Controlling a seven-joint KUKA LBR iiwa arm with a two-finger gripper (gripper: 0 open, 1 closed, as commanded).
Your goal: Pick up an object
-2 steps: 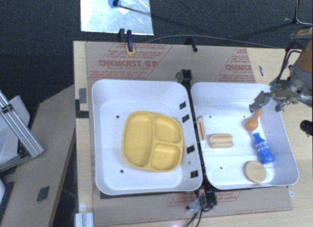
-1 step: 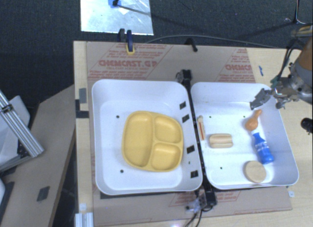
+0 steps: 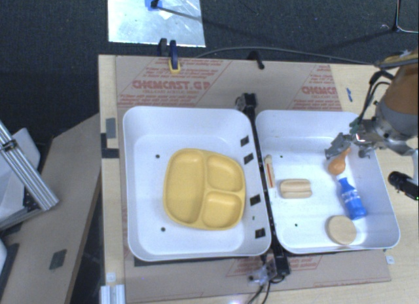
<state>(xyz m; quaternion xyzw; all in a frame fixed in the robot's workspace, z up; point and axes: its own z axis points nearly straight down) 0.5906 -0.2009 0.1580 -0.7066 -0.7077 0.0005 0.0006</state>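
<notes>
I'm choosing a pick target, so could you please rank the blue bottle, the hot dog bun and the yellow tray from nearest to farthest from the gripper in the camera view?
1. Blue bottle: in the right bin, just below the gripper.
2. Hot dog bun: right bin, toward its left side.
3. Yellow tray: in the left bin, farthest away.

Grey arm, orange band above wrist, black cable alongside, metallic silver gripper.
</notes>
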